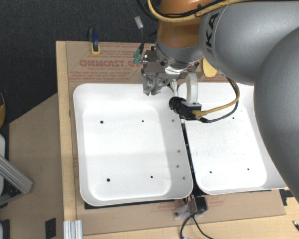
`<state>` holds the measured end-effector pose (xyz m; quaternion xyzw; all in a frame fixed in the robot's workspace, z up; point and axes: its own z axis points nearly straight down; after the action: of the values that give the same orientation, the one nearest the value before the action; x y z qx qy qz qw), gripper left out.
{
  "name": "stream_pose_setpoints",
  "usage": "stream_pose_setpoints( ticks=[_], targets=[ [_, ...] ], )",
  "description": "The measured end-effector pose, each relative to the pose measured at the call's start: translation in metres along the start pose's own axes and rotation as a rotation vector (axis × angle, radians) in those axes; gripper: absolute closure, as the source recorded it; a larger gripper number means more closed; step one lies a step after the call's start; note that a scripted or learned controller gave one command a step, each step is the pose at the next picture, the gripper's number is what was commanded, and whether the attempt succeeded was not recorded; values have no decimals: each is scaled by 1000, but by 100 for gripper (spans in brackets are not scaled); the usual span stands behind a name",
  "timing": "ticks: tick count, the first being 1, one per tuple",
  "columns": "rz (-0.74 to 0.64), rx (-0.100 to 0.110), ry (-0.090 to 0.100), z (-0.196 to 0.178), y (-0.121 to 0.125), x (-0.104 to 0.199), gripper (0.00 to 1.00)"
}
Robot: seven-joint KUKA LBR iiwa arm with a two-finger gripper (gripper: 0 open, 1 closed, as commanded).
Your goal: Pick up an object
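My gripper point(153, 86) hangs over the far edge of the left white bin point(120, 146), close to the divide between the two bins. The wrist and the orange band above it cover the gripper from this angle, and I see nothing held under it. The left bin's floor shows a few small dark dots. The right white bin point(230, 153) lies partly under the big grey arm.
A black connector with a yellow cable point(185, 107) dangles from the wrist over the seam between the bins. The bins rest on a brown board point(109, 62); a blue clamp point(94, 40) grips its far edge. An aluminium rail point(10, 173) lies at the left.
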<state>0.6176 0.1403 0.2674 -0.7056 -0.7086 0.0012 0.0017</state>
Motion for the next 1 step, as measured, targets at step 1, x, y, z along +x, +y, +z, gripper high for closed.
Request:
stream_pose_setpoints(
  ticks=[1],
  targets=[
    [10,-10,-2,-65,2,-90,100]
  ],
)
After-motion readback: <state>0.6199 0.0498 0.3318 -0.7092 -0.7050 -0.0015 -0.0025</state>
